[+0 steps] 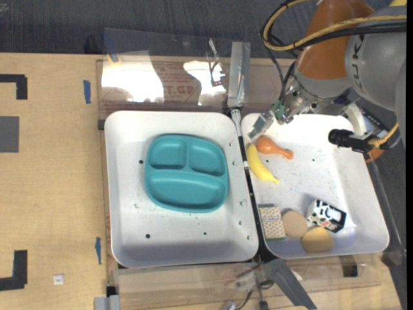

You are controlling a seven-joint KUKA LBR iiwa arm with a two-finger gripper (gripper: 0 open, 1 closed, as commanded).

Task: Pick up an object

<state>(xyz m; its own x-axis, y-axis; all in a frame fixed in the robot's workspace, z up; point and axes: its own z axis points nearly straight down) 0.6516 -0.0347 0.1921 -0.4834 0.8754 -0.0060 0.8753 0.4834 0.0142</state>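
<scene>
My gripper [261, 125] hangs at the far left corner of the right bin [361, 192], close to the divider between the bins. Just below and to its right lies an orange drumstick-shaped toy [273, 148], very near the tip but apart from it as far as I can see. A yellow banana [259, 166] lies beside the toy along the bin's left wall. At the bin's front sit a tan square cracker [271, 222], a beige egg-like piece [293, 223], a brown roll [317, 239] and a black-and-white object [328, 216].
The left bin [122, 225] holds a teal divided plate [187, 172]. A clear panel and a grey metal bar [237, 76] stand behind the bins. The arm's orange band [329, 34] and yellow cables loom over the right bin's far edge.
</scene>
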